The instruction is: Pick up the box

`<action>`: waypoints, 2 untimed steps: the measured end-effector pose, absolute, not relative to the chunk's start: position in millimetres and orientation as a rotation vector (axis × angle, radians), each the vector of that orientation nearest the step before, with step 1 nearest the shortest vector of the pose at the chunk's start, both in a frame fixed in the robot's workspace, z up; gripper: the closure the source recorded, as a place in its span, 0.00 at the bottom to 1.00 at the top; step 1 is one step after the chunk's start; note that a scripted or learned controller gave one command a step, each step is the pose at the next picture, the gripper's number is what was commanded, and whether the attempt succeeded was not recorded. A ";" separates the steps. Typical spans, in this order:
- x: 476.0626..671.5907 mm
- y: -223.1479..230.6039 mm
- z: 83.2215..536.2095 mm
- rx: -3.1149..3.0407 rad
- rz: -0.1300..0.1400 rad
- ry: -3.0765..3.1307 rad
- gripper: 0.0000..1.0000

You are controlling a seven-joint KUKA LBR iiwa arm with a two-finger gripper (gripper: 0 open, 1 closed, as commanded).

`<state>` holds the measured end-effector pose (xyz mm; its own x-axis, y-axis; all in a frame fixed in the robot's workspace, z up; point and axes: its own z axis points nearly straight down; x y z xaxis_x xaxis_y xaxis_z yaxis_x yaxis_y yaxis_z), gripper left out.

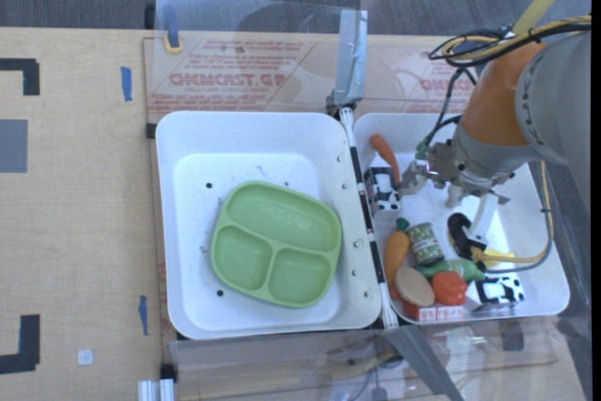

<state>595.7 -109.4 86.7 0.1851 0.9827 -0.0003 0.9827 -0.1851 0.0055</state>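
Note:
A small black-and-white box point(382, 192) lies at the left wall of the right bin point(554, 296), just below an orange carrot-shaped toy point(384, 155). My gripper point(435, 177) hangs over the upper middle of that bin, to the right of the box and apart from it. Nothing shows between its fingers. The grey arm with its orange band point(498, 108) reaches in from the right and hides the bin's upper right part.
In the right bin's lower half lie a carrot point(396, 251), a green-labelled jar point(424, 242), a red tomato point(449, 286), a tan round piece point(413, 286) and a black-and-white spotted item point(498, 291). The left bin point(188, 146) holds a green divided plate point(275, 244).

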 end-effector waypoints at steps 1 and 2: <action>644.5 -96.9 85.9 2.493 0.003 1.906 0.00; 659.5 -96.3 85.0 2.543 -0.021 1.863 0.00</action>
<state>659.5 -96.3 85.0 0.3015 0.9534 -0.0045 0.9533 -0.3016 -0.0167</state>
